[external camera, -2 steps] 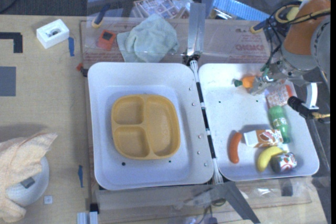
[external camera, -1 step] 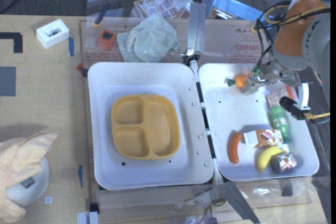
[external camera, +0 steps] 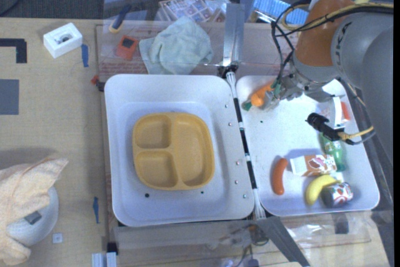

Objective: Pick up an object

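My gripper (external camera: 275, 94) is low in the far left corner of the right bin (external camera: 369, 197), at the end of the grey arm with the orange band. Right at its tip lies an orange toy carrot (external camera: 257, 97) with a green end, touching or nearly touching it. Along the near side of the same bin lie a red sausage (external camera: 279, 176), a yellow banana (external camera: 317, 187), a red and white can (external camera: 338, 195), a small printed packet (external camera: 318, 164) and a green bottle (external camera: 335, 151).
The left bin (external camera: 119, 134) holds a yellow divided plate (external camera: 173, 150). Behind the bins lie a pale green cloth (external camera: 180, 44), papers and a white box (external camera: 62, 39). A cream cloth (external camera: 28, 187) sits at the bench's near left.
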Action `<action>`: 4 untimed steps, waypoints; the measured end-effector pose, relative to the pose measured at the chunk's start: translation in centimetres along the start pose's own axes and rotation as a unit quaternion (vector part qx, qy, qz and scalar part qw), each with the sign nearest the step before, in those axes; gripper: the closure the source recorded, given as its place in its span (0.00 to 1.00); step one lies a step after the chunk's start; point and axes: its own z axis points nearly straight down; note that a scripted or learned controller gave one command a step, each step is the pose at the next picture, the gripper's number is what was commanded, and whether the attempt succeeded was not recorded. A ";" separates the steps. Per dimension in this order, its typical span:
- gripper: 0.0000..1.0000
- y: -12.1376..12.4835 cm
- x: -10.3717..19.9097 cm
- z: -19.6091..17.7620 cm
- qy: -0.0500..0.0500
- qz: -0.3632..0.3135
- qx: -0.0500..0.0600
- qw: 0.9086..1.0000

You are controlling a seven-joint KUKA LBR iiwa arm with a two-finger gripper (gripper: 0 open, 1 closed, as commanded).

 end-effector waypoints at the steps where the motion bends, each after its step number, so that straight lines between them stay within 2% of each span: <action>1: 1.00 -0.3 -0.5 -0.1 0.000 0.001 -0.002 1.000; 2: 1.00 2.6 7.1 -10.0 -0.001 -0.112 -0.003 0.994; 3: 1.00 0.3 3.8 -20.5 -0.001 0.018 -0.003 1.000; 4: 1.00 2.1 6.3 -10.8 0.001 -0.004 0.000 1.000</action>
